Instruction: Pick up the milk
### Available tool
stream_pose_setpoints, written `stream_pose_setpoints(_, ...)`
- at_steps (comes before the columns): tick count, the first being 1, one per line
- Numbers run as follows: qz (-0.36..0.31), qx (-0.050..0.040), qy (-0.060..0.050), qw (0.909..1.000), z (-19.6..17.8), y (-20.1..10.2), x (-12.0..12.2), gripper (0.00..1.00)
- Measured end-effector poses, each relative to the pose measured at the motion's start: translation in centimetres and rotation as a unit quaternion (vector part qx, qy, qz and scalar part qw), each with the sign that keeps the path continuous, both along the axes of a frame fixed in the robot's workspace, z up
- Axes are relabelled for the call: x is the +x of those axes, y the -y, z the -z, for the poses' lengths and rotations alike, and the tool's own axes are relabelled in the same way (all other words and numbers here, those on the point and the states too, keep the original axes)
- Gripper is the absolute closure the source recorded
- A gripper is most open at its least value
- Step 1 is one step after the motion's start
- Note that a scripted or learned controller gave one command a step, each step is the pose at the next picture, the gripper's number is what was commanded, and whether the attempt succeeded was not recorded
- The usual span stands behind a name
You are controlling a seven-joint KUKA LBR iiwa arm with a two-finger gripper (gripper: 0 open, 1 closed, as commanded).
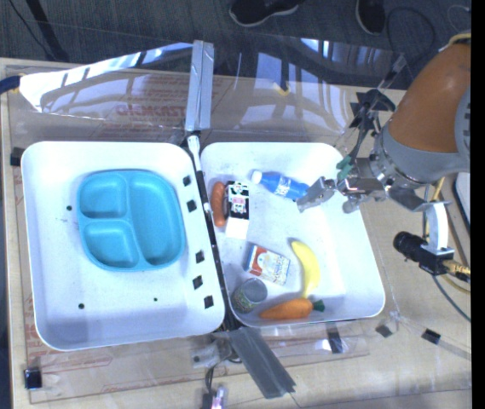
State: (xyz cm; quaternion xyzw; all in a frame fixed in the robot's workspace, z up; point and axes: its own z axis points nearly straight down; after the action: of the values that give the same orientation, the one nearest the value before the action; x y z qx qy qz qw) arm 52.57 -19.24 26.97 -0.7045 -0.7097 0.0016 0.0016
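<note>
The milk point(238, 201) is a small black-and-white carton lying in the right bin point(357, 254) near its left wall, beside an orange-red sausage point(217, 203). My gripper point(330, 198) hovers over the upper right part of that bin, just right of a blue-labelled water bottle point(280, 184). Its fingers stand open with nothing between them. The milk lies roughly a hand's width to the gripper's left, past the bottle.
A red-and-white carton point(268, 265), a banana point(307, 265), a carrot point(285, 309) and a grey can point(249, 295) lie in the near half of the right bin. The left bin point(46, 254) holds a blue divided tray point(131, 218).
</note>
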Motion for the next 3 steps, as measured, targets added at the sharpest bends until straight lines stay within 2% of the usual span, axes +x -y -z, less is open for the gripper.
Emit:
stream_pose_setpoints(1, 0.016, 0.0001, -0.001, 0.9999, 10.5, -5.1, 5.1, 0.00)
stream_pose_setpoints(2, -0.021, -0.0038, 0.002, 0.9998, 17.7, -7.4, 9.9, 0.00)
stream_pose_setpoints(3, -0.025, -0.0014, 0.003, 0.9997, 16.7, -7.8, 10.0, 1.00)
